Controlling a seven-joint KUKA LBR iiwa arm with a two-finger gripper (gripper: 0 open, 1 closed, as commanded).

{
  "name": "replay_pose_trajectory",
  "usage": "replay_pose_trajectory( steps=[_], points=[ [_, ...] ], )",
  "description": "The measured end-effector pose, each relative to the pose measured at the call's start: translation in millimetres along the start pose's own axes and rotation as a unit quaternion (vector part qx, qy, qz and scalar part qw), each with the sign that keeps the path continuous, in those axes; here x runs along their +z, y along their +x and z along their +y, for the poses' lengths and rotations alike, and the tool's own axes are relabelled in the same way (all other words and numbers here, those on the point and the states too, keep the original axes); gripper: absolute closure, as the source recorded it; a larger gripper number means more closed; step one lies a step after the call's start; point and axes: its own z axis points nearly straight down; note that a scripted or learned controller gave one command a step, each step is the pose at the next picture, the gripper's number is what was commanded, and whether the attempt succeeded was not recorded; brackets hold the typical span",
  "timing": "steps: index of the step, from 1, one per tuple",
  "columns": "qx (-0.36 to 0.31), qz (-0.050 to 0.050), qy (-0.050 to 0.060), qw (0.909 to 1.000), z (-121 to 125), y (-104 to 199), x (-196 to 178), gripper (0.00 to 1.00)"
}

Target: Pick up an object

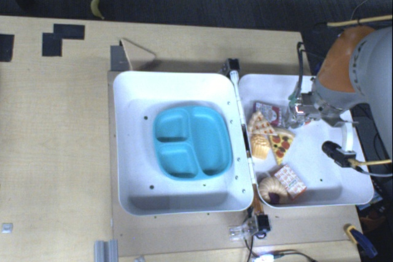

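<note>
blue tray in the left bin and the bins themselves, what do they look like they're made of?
Blue tray: probably moulded plastic, matte to satin; uniform colour, rounded compartment walls, soft highlights only.
Left bin and right bin: likely thin formed plastic, smooth white, slightly glossy; rounded corners and curved walls. Painted metal can't be ruled out from this view.

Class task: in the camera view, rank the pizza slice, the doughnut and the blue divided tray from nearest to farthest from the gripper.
1. pizza slice, right bin, just left of and below the gripper.
2. doughnut, right bin's near-left corner.
3. blue divided tray, in the left bin.
</note>
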Motion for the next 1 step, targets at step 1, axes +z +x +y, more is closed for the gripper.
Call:
replay_pose_trajectory(
  steps=[1],
  points=[
    [0.000, 0.000, 0.001, 1.0000, -0.3, 0.2, 0.3, 0.00]
  ],
)
